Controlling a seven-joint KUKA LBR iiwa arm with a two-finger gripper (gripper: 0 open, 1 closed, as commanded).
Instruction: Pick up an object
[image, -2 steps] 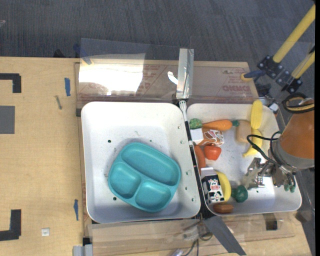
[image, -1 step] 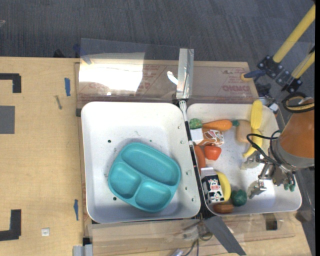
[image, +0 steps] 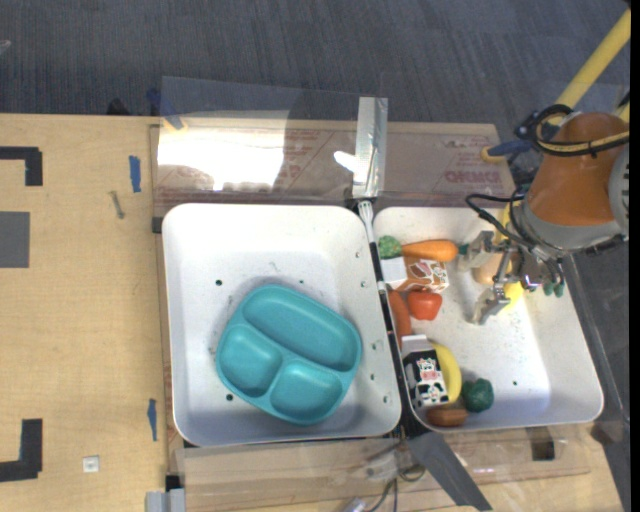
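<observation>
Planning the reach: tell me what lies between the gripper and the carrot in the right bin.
In the camera view, the stretch between the gripper and the carrot is bare white bin floor; the other toys lie along the bin's left wall.

The robot's arm (image: 575, 180) comes in from the right side of the picture. It is grey, with a big orange band just above the wrist. Black wires loop around the band. The arm bends down, and the hand (image: 497, 290) hangs below the orange band, a bit to its left. The hand points down. Its metal fingers (image: 490, 305) are thin and shiny, and they look blurry, so it is too hard to tell how they are set.
</observation>
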